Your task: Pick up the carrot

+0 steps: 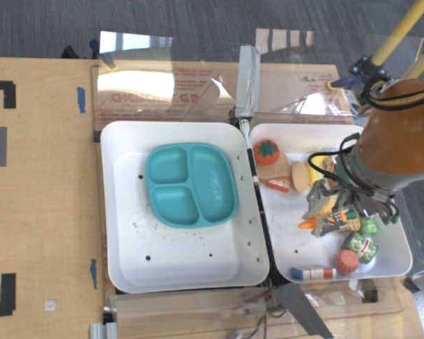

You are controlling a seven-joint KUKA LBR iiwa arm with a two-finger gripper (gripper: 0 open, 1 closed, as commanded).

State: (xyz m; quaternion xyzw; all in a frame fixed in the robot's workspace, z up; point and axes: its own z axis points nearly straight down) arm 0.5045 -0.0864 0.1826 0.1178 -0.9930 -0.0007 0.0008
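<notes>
While the grey two-finger gripper (pixel 326 216) hangs low in the right shallow white bin (pixel 394 260), a slim orange carrot (pixel 309 223) shows at its tips.

Whether the claw grips it cannot be told. The carrot's long axis looks roughly left-right. A teal divided plate (pixel 191 183) lies in the left white bin (pixel 124 246).

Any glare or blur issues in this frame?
Camera view: strong glare on the clear sheet behind the left bin, a smaller patch behind the right bin; the teal plate is sharp; the tool sits in clutter, soft and hard to resolve.
</notes>
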